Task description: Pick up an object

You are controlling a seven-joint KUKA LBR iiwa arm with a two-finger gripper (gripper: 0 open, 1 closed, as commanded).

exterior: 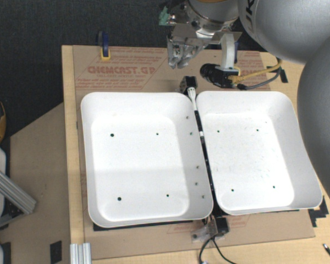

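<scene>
End effector (180, 56) above 2 bins' (93, 147) far edge.

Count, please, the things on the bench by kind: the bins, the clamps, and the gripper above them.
White bins: 2, the left bin and the right bin
Blue-and-yellow clamp: 1, at the far edge of the board
Gripper: 1, hanging behind the bins
Total: 4
</scene>
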